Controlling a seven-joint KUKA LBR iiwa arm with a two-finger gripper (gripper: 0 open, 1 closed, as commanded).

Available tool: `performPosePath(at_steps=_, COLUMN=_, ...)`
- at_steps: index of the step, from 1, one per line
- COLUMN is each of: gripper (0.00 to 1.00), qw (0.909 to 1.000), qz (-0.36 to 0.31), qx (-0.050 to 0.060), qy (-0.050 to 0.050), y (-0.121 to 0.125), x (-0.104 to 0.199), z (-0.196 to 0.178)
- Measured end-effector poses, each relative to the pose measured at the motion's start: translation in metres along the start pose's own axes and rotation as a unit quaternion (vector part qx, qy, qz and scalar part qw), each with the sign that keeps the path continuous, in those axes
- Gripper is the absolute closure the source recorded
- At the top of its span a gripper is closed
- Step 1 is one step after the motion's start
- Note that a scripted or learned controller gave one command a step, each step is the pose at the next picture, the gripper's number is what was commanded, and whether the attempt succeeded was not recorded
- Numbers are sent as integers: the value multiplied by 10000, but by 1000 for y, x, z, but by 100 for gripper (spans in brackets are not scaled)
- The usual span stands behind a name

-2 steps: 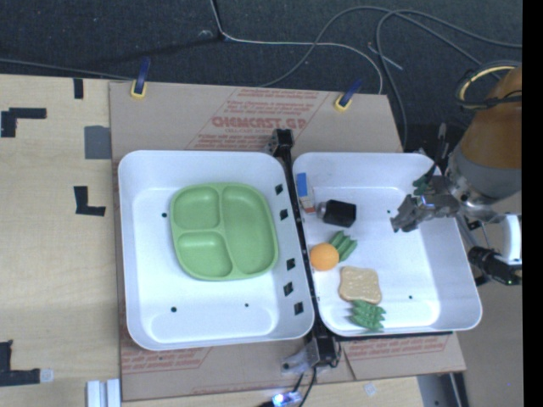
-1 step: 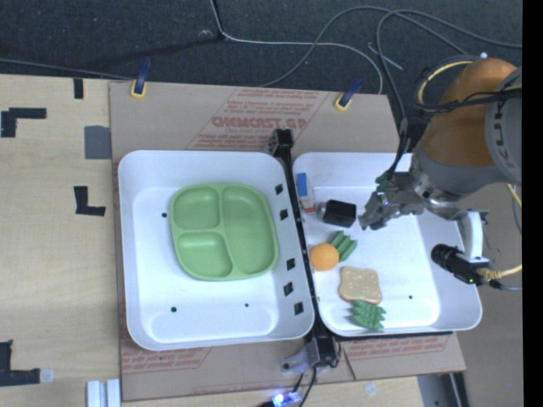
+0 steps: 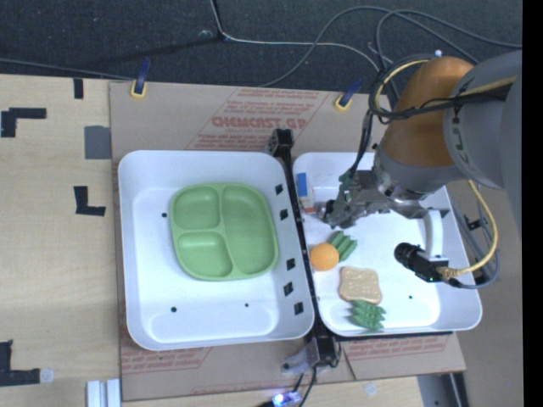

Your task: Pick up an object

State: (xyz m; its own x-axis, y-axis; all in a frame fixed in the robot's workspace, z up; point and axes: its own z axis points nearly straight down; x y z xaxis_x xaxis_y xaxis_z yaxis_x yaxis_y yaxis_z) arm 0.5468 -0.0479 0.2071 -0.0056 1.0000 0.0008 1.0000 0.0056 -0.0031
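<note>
Nearest, at the lower right of the frame, the right bin point(image 3: 458, 312) holds a green leafy toy point(image 3: 367, 315), a slice of toast point(image 3: 360, 284) and an orange ball point(image 3: 323, 257), with the green plate point(image 3: 224, 231) in the left bin point(image 3: 136, 227). Above the ball the claw point(image 3: 337, 216) hangs low; whether it is open I cannot tell. Farther up, cardboard point(image 3: 254, 117) covers the wooden counter point(image 3: 42, 227), cables point(image 3: 254, 39) crossing dark carpet point(image 3: 102, 15) at top.
</note>
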Motion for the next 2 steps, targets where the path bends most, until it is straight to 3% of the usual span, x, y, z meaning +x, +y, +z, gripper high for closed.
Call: performPosePath(at_steps=2, gripper=100, qw=10000, qz=2, qx=-13, qy=-1, y=16, x=111, z=-14)
